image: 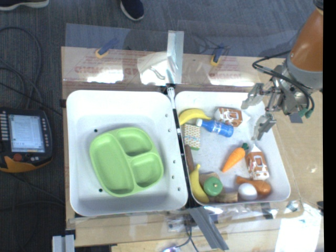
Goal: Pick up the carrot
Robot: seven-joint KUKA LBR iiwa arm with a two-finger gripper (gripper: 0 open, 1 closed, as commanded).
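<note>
My fingers [259, 109] hang spread wide and hold nothing, over the upper right corner of the right bin [281, 164]. The carrot [232, 159] lies untouched lower down, beside a small carton [257, 165]. Reaching, closing and lifting all remain.

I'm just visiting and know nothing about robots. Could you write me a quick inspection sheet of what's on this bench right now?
Surface: two white bins side by side, left bin and right bin, on a bench.
Job's things: carrot lies in the right bin, untouched.
Clutter: green divided plate in the left bin; two bananas, blue bottle, small cartons, egg and other toy foods in the right bin.
Grippers: gripper open, over the right bin's upper right corner, holding nothing.
Cables: black cables on the floor, left.
Surroundings: handheld control screen on the floor; someone's shoes at top.
</note>
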